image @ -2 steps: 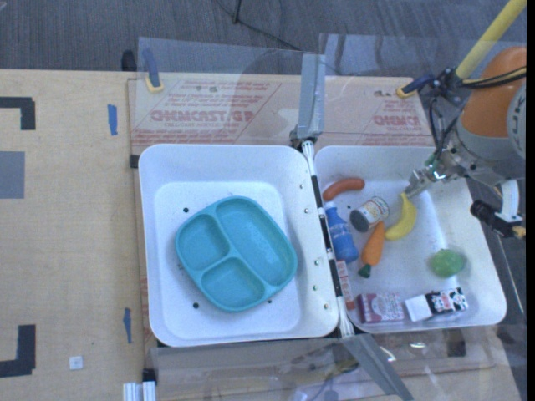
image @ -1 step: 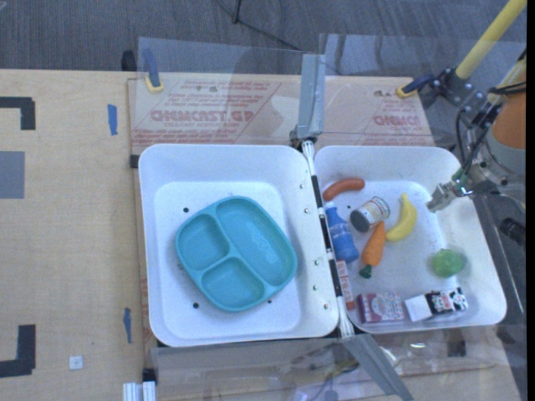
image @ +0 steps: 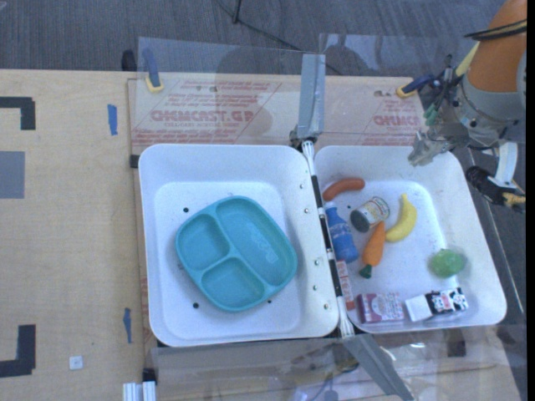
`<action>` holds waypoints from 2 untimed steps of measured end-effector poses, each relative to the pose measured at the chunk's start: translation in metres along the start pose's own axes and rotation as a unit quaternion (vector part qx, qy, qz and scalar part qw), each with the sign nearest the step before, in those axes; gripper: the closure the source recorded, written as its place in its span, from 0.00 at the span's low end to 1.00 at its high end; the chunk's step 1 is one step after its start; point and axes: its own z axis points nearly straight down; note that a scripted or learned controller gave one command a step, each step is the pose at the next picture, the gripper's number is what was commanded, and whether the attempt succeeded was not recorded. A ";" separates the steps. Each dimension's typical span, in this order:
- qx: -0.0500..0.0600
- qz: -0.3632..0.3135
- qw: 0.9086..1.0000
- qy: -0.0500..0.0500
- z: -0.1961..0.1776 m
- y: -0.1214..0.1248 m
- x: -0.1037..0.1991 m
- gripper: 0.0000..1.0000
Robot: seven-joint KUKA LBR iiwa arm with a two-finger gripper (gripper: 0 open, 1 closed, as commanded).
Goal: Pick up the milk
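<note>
Arm (image: 493, 65) at right, tool (image: 426, 149) low

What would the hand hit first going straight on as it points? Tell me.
Probably the right bin's far rim, just under the hand; depth is unclear from above. The milk lies at the bin's near edge, well off that line.

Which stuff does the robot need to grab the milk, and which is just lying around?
Needed: milk carton, gripper.

Lying around: banana, carrot, sausage, blue bottle, small can, green ball, pink carton, teal tray.
</note>
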 end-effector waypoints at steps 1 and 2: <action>0.002 -0.107 0.994 0.002 0.059 -0.093 0.039 1.00; 0.002 -0.107 0.994 0.002 0.058 -0.093 0.038 0.00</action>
